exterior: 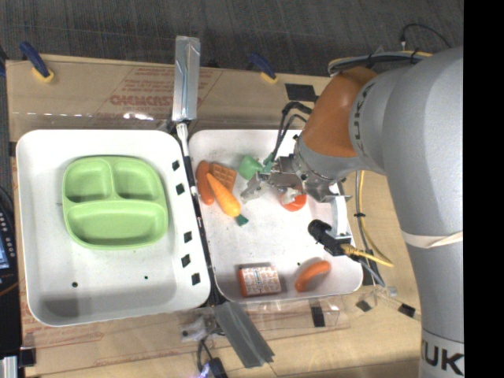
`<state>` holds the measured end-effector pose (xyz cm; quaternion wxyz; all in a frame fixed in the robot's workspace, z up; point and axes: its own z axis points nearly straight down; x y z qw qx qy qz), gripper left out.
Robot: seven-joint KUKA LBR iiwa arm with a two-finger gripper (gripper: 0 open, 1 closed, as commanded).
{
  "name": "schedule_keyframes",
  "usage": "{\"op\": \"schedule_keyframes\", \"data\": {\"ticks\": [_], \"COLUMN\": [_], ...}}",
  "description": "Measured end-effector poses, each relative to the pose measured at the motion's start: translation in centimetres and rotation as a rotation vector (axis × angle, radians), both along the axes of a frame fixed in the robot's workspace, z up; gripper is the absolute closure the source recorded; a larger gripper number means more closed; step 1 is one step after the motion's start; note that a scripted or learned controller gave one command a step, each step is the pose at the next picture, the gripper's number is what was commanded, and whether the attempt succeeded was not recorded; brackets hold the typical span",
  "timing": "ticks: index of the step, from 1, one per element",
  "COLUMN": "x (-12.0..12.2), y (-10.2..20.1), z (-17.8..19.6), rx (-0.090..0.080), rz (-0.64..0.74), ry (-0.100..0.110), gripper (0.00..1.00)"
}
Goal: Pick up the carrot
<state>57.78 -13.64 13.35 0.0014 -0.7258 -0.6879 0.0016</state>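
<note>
The carrot (224,195) lies in the right bin (268,246), near its left wall, slanting from upper left down to lower right, with its green stub at the lower end. The gripper (264,181) hangs over the bin's upper middle, just to the right of the carrot and apart from it; nothing sits between the fingers. Whether the fingers are open or closed cannot be told, since the metal parts blur together under the wrist. A green piece (250,166) lies just left of the gripper, and a red-orange thing (294,202) is half hidden beneath it. An orange wafer-like block (223,175) touches the carrot's upper end. A can (259,279) and an orange oval (313,275) lie along the bin's near wall. The left bin (47,290) holds a green divided plate (115,201). The arm (394,109) covers the right bin's far right corner.
</note>
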Motion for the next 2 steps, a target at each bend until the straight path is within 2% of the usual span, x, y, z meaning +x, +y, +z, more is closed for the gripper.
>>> {"op": "schedule_keyframes", "data": {"ticks": [1, 2], "x": [6.5, 4.3], "y": [6.7, 11.4], "z": [5.9, 7.6], "rx": [0.000, 0.001], "rz": [0.183, 0.105], "ry": [-0.006, -0.002], "gripper": [0.00, 0.00]}}
